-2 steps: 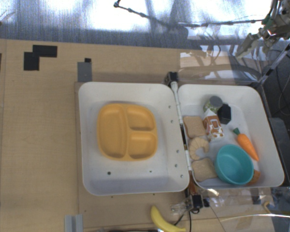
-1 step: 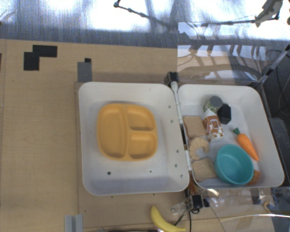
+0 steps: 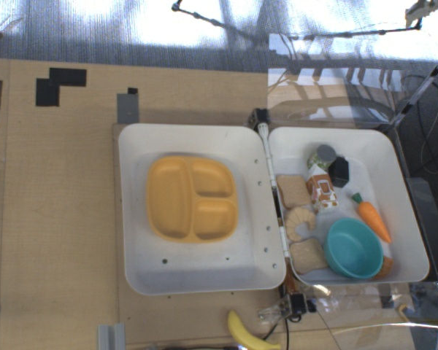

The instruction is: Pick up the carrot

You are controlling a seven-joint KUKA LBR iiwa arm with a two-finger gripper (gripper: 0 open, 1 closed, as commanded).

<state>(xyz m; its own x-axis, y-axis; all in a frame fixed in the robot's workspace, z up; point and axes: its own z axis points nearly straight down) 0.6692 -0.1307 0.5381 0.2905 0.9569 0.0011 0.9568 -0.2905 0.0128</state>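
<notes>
The carrot [image 3: 371,219], orange with a small green top, lies in the right bin [image 3: 401,173] near its right wall, pointing from upper left to lower right. Its lower end lies just beside the rim of a teal bowl [image 3: 354,249]. A pale claw-like shape that appears to be my gripper [image 3: 416,7] sits high at the top right corner, far behind the bin and well away from the carrot.
The right bin also holds two bread slices [image 3: 293,190] [image 3: 307,255], a pastry [image 3: 301,222], a small carton [image 3: 321,188], a black object [image 3: 339,170] and a grey-green lump [image 3: 323,154]. A yellow divided plate [image 3: 192,197] lies in the left bin [image 3: 135,217]. A banana [image 3: 244,332] rests on the bench in front.
</notes>
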